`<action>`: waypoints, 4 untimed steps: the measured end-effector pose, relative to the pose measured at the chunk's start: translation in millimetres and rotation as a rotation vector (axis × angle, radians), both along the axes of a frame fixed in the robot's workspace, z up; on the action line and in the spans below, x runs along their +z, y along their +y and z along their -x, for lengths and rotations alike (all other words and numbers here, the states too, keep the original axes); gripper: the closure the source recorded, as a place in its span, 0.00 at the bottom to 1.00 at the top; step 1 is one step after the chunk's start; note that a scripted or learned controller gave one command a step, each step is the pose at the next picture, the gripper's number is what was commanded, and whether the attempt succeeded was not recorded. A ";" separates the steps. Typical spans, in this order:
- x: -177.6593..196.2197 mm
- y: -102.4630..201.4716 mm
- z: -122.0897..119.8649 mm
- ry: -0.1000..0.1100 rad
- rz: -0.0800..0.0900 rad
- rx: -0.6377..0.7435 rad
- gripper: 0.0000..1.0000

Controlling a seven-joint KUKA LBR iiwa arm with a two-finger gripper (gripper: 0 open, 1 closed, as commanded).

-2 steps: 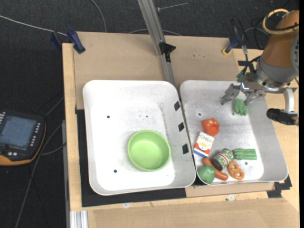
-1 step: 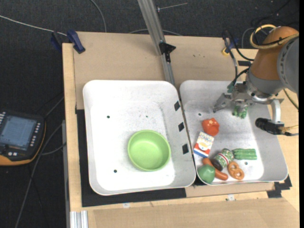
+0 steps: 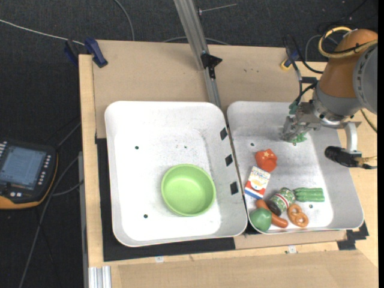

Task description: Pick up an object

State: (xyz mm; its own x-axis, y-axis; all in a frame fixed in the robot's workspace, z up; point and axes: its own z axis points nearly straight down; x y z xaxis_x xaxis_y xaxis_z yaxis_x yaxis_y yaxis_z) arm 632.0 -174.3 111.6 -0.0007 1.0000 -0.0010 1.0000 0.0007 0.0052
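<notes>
The grey two-finger gripper hovers over the right shallow white bin; whether it is open or closed, I cannot tell. A small red tomato-like toy lies near, apart.

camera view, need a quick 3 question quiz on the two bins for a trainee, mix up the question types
1. True or false: the green bowl lies in the left bin.
2. Multiple choice: the hand is over A) the left bin, B) the right bin's far end, C) the pile of toys.
3. Fill in: the red tomato lies just beyond the small ____.

Key: 1 true. 2 B. 3 carton.
</notes>
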 end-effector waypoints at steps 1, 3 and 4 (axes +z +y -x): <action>63.5 -1.4 1.1 -0.001 0.000 0.000 1.00; 126.5 48.9 5.2 0.003 -0.002 0.004 1.00; 136.9 100.0 13.5 0.003 -0.002 0.004 1.00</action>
State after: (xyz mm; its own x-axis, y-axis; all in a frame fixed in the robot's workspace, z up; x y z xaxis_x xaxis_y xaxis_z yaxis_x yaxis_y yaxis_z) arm 618.5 -74.3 248.5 -0.0045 1.0000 0.0013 1.0000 0.0045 0.0019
